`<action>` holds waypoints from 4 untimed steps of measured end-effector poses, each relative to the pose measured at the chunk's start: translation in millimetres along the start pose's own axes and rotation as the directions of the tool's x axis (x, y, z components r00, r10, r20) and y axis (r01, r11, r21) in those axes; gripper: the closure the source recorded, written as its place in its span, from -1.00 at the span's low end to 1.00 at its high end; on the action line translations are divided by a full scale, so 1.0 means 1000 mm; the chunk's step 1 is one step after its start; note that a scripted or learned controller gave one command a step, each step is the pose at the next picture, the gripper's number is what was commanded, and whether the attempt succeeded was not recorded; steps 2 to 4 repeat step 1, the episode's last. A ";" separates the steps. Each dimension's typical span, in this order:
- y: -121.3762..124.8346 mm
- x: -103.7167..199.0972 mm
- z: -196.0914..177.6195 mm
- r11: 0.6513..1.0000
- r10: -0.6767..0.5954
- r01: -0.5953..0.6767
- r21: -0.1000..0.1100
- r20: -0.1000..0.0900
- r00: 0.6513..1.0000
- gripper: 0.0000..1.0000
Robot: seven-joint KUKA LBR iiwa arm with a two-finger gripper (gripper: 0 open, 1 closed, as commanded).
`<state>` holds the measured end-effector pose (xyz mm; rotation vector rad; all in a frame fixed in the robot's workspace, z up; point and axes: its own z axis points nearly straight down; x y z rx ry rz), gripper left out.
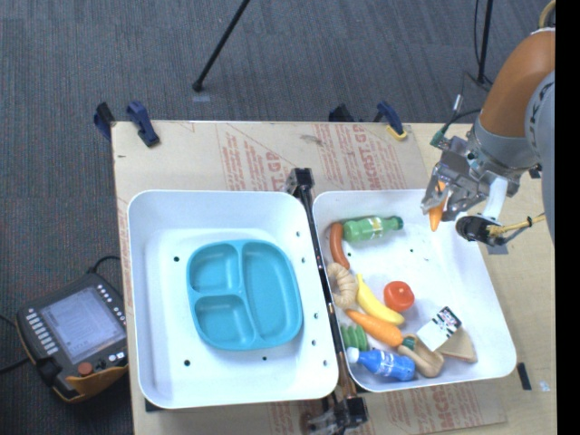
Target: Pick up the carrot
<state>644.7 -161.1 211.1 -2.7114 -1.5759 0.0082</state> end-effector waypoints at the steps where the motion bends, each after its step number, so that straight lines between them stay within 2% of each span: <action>1: 0.000 0.001 -0.010 1.000 -0.009 0.009 0.002 0.001 1.000 1.00; 4: 0.000 0.001 -0.010 1.000 -0.009 0.009 0.002 0.001 1.000 1.00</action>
